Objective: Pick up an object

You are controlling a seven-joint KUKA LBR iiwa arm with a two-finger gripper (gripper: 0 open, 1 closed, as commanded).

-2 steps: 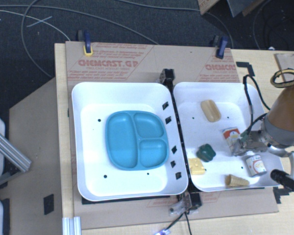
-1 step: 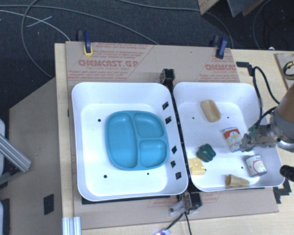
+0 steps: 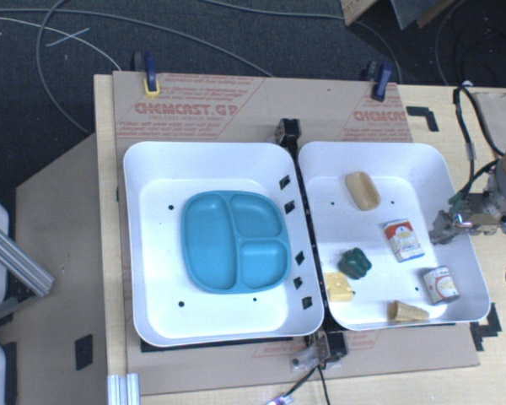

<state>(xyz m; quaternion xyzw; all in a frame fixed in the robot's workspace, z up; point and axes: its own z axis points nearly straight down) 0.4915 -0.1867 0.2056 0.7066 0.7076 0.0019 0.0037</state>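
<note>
Cheese wedge (image 3: 409, 312): pale yellow, triangular, at the near rim of the right bin (image 3: 430, 160), below and left of the claw.
Small can (image 3: 439, 284): short cylinder with a red and white label, lying just below and slightly left of the claw.
Yellow block (image 3: 339, 288): small, pale yellow, near the bin's left wall, well to the claw's left.
Green object (image 3: 354, 263): dark green, lumpy, touching the yellow block's upper right edge.
Carton (image 3: 402, 240): small white box with a red printed face, lying flat, just left of the claw.
Bread roll (image 3: 363, 190): tan, oblong, up and left of the claw, apart from the other items.
Claw (image 3: 452, 224): metallic, at the right bin's right rim; whether its fingers are wide or narrow cannot be told, and nothing is seen between them.
Left bin (image 3: 143, 163): far to the claw's left, holding a blue divided plate (image 3: 234, 241) with three compartments.
</note>
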